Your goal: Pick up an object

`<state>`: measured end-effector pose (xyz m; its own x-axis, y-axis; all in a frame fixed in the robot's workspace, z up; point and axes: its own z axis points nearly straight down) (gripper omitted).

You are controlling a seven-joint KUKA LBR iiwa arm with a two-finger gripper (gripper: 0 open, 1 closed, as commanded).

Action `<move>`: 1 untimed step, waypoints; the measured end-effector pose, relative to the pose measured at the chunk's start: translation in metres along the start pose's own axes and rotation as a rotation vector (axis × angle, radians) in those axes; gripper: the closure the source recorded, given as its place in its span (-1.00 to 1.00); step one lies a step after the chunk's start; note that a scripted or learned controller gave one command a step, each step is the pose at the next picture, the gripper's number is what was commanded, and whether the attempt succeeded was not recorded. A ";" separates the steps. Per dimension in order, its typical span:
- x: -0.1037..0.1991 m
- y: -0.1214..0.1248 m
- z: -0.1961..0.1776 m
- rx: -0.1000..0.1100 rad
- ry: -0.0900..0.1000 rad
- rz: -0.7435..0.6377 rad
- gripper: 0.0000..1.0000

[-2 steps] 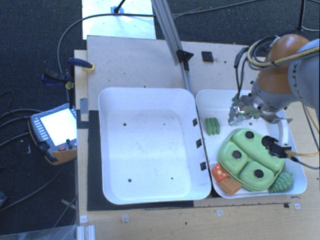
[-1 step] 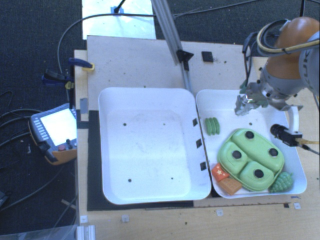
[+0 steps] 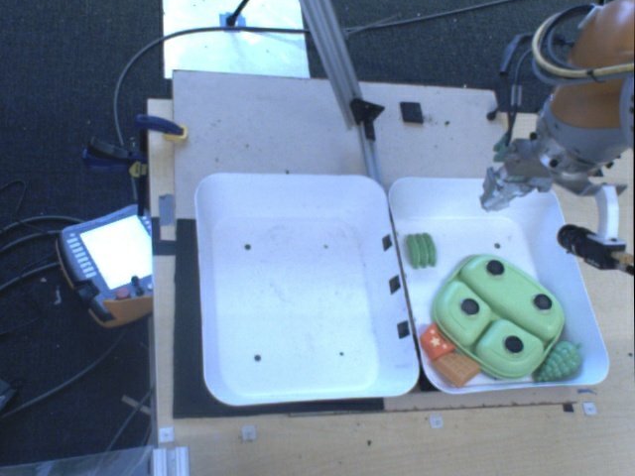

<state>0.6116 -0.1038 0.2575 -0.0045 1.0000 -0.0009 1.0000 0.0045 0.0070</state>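
The right bin (image 3: pixel 451 214) holds a large light-green block with three dark dots (image 3: pixel 498 315), a small ridged green piece (image 3: pixel 421 250) near its left wall, a red and orange piece (image 3: pixel 446 355) at the front, and a bumpy green piece (image 3: pixel 561 362) at the front right corner. My gripper (image 3: pixel 496 191) hangs over the bin's back right part, above bare white floor, well away from all the pieces. Nothing shows between its fingers.
The left bin (image 3: pixel 288 286) lies beside the right one, with black tabs along their shared wall. A slanted metal pole (image 3: pixel 337 58) crosses the back of the bench. A teach pendant (image 3: pixel 107 263) sits off the bench to the left.
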 end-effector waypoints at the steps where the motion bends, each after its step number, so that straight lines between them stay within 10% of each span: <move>1: 0.063 -0.009 0.003 0.006 0.003 -0.006 1.00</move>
<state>0.6026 -0.0411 0.2545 -0.0101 0.9999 0.0016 0.9999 0.0101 0.0012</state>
